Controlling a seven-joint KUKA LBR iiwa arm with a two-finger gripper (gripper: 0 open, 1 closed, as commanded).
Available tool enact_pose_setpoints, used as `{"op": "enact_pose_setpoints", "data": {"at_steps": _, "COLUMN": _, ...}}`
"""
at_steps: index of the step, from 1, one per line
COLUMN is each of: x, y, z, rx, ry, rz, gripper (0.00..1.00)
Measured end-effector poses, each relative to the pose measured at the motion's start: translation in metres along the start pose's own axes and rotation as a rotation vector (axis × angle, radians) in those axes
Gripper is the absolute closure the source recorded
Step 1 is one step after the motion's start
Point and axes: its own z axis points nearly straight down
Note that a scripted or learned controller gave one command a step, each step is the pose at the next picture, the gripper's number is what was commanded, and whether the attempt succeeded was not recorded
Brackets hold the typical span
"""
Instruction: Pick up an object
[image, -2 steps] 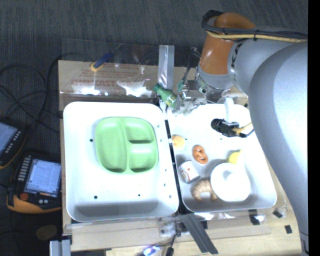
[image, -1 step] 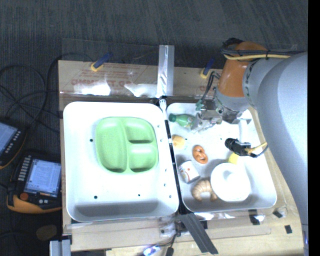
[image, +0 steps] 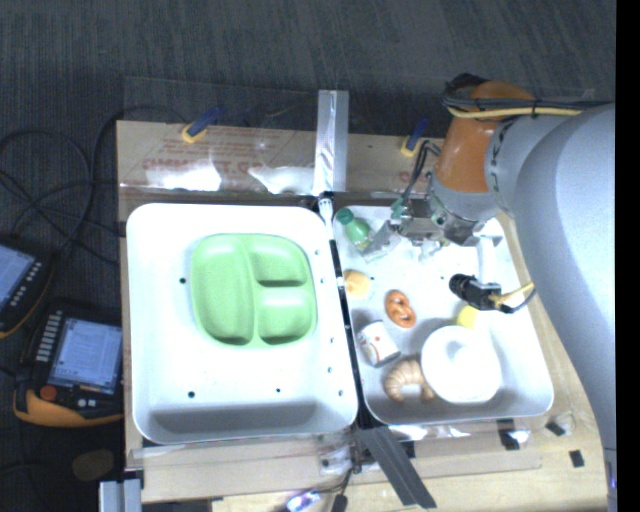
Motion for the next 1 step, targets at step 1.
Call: {"op": "enact_pose_setpoints", "data": {"at_steps": 1, "x": -0.0185, "y": -0.0954, "z": 0.0229, "rx": -0.013, "ry": 0.002, "rz": -0.118, "gripper": 0.00}}
